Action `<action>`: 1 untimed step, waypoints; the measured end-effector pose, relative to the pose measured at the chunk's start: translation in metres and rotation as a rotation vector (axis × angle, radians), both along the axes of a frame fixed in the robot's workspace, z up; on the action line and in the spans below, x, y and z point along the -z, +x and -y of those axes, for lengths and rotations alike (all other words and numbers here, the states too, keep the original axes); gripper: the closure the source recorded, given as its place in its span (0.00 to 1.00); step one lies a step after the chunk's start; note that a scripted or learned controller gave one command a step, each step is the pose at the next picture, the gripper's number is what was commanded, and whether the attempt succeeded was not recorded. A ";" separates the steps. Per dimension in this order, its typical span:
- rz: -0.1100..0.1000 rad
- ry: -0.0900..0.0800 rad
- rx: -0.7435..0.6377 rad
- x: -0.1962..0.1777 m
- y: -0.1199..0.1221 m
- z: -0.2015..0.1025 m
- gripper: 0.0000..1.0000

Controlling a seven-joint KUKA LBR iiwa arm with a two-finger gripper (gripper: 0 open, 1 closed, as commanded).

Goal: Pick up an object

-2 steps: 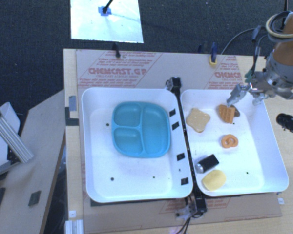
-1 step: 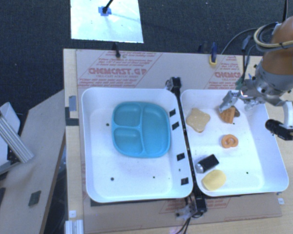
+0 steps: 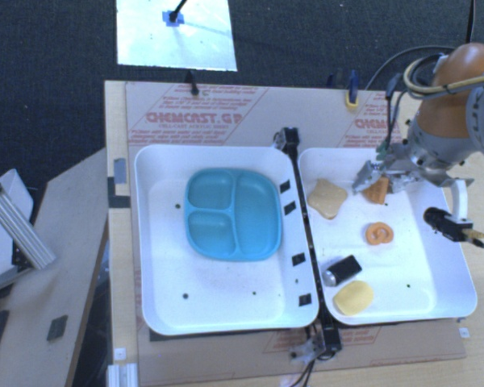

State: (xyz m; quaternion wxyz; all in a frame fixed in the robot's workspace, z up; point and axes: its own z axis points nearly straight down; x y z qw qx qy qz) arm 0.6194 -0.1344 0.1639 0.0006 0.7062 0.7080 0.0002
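In the right bin (image 3: 444, 297), toward its 1 o'clock corner, the gripper (image 3: 377, 185) sat low over an orange wedge-shaped piece (image 3: 377, 191), which seemed to lie between its tips. Grasp unconfirmed; could not tell how wide the gripper stood.

"CHEMCAST" is printed in red on the protective sheet (image 3: 202, 107) (repeated, smaller print unreadable) under the bins.

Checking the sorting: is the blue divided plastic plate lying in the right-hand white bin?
No, the blue divided plastic plate lies in the left white bin, apart from the food pieces in the right white bin.
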 end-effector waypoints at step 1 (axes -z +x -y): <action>-0.002 0.001 -0.001 0.061 0.000 -0.006 0.00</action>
